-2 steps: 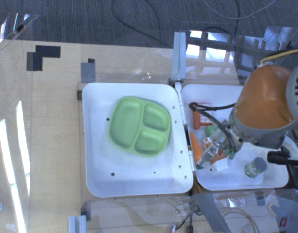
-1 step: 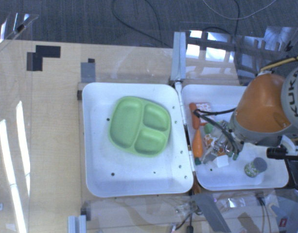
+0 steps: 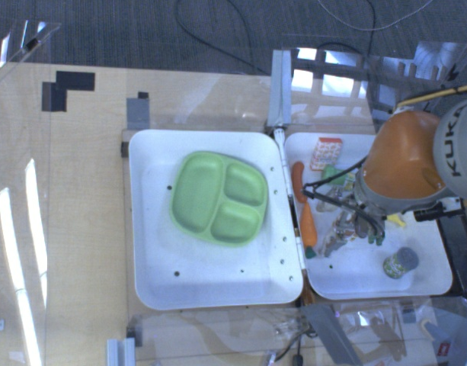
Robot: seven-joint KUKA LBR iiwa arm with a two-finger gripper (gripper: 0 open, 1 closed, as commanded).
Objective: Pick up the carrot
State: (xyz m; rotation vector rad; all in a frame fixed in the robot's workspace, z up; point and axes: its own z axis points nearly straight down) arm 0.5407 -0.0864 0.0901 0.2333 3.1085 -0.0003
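Note:
The carrot point(image 3: 308, 226) is a slim orange piece lying lengthwise along the left wall of the right bin point(image 3: 370, 280). My gripper point(image 3: 334, 242) hangs low over the right bin, just right of the carrot's near end, under the arm's orange band point(image 3: 401, 162). Nothing is visibly held in it. The arm's wrist covers the middle of the right bin.
A reddish-orange sausage-like piece point(image 3: 297, 178) lies just beyond the carrot. A small printed packet point(image 3: 326, 152) sits at the bin's far side and a round can point(image 3: 401, 262) at its near right. The left bin point(image 3: 157, 273) holds a green divided plate point(image 3: 219, 197).

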